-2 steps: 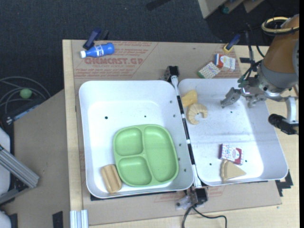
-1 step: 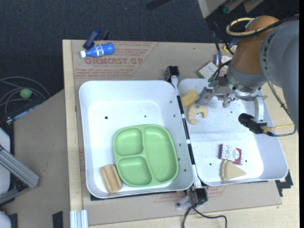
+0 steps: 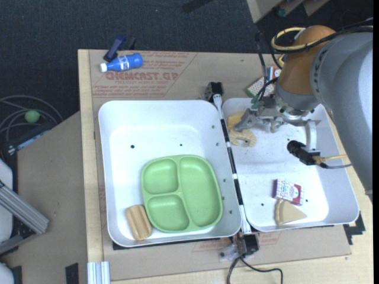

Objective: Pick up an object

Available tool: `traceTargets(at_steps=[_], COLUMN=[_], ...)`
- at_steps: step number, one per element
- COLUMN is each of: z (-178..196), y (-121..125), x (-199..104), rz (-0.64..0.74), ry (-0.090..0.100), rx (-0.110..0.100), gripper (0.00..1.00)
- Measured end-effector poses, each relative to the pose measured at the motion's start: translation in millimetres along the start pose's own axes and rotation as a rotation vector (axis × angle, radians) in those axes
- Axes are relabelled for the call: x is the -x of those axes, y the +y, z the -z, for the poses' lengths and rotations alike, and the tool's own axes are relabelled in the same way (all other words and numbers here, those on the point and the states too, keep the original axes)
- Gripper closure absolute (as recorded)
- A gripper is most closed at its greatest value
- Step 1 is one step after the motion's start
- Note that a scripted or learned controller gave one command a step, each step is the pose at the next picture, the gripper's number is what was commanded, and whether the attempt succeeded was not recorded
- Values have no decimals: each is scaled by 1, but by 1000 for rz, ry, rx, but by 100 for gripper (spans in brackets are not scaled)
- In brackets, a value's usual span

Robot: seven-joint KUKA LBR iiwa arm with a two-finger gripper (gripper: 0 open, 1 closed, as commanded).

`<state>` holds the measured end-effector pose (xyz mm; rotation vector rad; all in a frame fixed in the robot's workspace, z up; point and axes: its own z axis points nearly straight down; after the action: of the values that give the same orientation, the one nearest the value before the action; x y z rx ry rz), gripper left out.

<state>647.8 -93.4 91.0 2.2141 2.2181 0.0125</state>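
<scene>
Left bin (image 3: 112, 158): green divided plate (image 3: 179, 192) centre; tan block (image 3: 138, 222) at its 8 o'clock. Right bin (image 3: 331, 212): tan wedge (image 3: 288, 212) at 6 o'clock, pink packet (image 3: 287, 191) just above; yellowish piece (image 3: 241, 130) at 10 o'clock, gripper (image 3: 256, 118) over it, grip state indiscernible.

A single fixed camera looks down at a slant from above the bench (image 3: 89, 158), far enough back to take in both white bins (image 3: 118, 129) side by side, with the arm (image 3: 346, 70) entering at right.
</scene>
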Motion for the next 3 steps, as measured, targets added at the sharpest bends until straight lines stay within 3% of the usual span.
traceTargets(at_steps=[1,3], z=[-6,-6], y=[19,19], x=[4,5], rz=[0,-1], ry=[-1,-1], rx=[-8,-10], gripper=[0,0])
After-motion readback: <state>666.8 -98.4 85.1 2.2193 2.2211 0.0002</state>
